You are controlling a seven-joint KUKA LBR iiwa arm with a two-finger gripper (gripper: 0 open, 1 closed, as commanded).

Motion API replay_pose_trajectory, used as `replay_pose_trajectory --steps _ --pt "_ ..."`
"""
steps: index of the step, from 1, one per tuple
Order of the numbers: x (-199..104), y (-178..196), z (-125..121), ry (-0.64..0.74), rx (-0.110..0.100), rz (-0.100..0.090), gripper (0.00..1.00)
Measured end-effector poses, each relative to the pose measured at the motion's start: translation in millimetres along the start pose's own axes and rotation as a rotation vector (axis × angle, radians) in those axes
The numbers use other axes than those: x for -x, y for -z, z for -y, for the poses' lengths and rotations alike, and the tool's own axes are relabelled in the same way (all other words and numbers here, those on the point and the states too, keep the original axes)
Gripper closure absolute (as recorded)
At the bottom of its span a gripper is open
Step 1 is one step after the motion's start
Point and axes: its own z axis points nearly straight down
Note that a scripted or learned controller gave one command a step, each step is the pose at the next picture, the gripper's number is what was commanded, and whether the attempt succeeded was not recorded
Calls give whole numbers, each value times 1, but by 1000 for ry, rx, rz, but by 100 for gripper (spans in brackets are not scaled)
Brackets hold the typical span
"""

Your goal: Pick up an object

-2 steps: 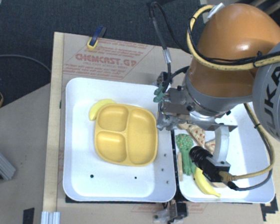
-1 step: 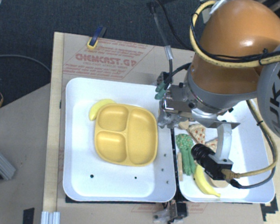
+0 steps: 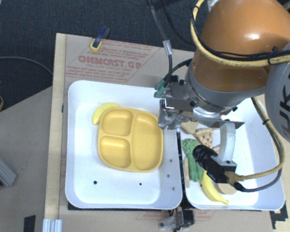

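The hand (image 3: 172, 116) sits low at the seam between the two bins, right over the upper inner corner of the right bin (image 3: 266, 147), and the big orange wrist above blocks so much that I can't tell what state it is in or whether anything sits in it. Risk first: it is parked almost on the shared rims, beside the yellow divided plate (image 3: 131, 138) in the left bin (image 3: 79, 147). My read is that a closing move here could catch the plate's edge or the bin wall instead of a proper object, or just nip air. A black cable-fed module (image 3: 214, 166) hangs off the arm across the right bin too, and it could brush the pile below.

Now the candidates. The nearest loose pieces lie just toward the front of the hand in the right bin: a green pod-like toy (image 3: 193, 160) along the inner wall, a pale slice-shaped piece (image 3: 204, 136) next to it, and a yellow banana (image 3: 212, 191) further toward the front edge, partly under that black module. Over in the left bin a second banana (image 3: 101, 112) peeks out from behind the plate's far corner, well apart from the hand. Nothing looks lifted; everything seems to rest on the bin floors, though what lies under the wrist is hidden.
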Motion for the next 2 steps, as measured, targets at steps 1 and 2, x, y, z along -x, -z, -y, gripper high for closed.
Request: replay_pose_trajectory --steps 1,2 --pt "-14 -33 -17 -1 -10 2 100" --pt "43 44 0 -8 7 0 100"
